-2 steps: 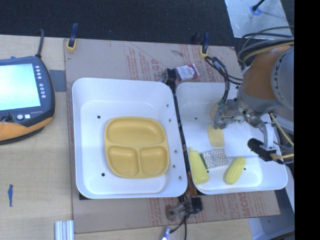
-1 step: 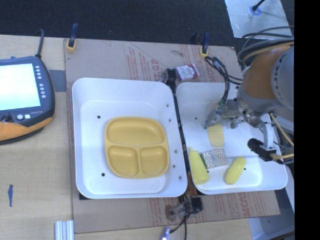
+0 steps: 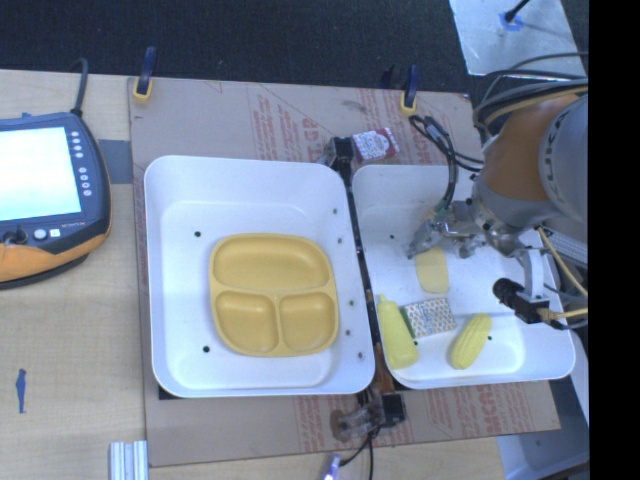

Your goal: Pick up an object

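The grey arm with its orange band (image 3: 520,153) reaches in from the right over the right-hand shallow white bin (image 3: 385,203); the end effector (image 3: 447,236) hangs low inside it, directly above a pale yellow block (image 3: 433,269), and how wide it stands I cannot tell from up here. Along the near edge of that bin: a yellow banana-shaped toy (image 3: 396,334) by the left wall; a small grey speckled packet (image 3: 431,317) just beside it; a yellow corn cob toy (image 3: 470,340) further right. Over in the left white bin (image 3: 180,268), a yellow three-compartment plastic plate (image 3: 273,294) lies flat; on the surface at far left rests a black and orange screen pendant (image 3: 45,193).
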Robot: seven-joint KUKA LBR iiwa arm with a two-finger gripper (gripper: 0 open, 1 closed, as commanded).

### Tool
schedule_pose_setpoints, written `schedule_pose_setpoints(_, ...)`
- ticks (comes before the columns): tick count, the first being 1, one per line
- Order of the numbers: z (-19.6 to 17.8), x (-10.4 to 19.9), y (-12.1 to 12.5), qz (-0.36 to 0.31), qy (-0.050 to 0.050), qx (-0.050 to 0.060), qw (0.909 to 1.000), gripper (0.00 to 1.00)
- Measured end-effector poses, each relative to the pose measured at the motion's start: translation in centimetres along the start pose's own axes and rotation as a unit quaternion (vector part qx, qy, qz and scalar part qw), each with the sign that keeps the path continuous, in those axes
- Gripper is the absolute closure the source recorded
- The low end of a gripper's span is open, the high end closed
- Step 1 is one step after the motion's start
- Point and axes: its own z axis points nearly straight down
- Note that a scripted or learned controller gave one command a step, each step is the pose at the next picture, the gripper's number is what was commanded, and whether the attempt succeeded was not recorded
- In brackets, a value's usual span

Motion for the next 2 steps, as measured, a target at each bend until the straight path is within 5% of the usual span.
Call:
schedule_pose_setpoints(1,-1.04,-0.05,0.01,0.000,0.000,0.001,1.0000,1.00)
schedule_pose_setpoints(2,-1.04,-0.05,0.00,0.000,0.000,0.001,1.0000,0.00)
